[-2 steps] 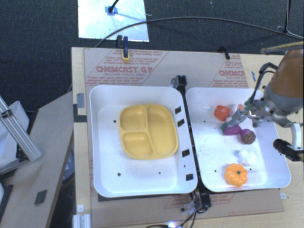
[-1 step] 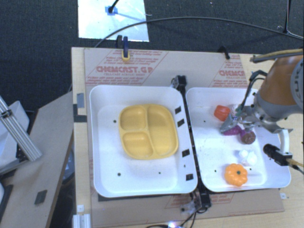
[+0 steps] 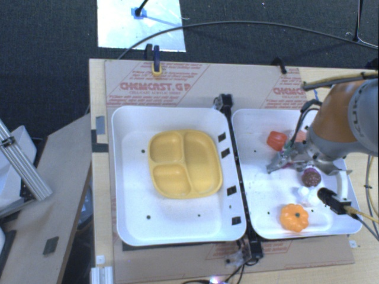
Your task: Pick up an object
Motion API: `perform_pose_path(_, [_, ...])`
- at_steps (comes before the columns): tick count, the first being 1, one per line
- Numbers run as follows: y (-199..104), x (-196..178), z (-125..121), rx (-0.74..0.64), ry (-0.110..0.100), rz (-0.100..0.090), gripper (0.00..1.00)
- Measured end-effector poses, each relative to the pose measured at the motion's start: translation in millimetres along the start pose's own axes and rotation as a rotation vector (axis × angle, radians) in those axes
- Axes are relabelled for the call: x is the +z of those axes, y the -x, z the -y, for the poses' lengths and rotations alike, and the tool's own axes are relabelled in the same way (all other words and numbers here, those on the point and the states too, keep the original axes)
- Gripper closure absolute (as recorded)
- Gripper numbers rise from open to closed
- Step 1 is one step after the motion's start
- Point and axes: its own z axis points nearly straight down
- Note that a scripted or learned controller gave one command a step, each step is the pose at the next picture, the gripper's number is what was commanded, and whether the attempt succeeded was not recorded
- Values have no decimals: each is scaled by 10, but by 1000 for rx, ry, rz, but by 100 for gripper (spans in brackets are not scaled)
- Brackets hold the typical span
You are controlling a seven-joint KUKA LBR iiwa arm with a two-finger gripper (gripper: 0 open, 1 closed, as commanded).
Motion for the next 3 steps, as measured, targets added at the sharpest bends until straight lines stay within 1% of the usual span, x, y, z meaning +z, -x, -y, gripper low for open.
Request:
perform_pose_path(1, [5,-130,-10,1,3,1,100])
perform_pose_path(2, [60,-580,-45,0,6,2,100])
perform_pose_path(3, [122,-1207,-91,-3,8,3,100])
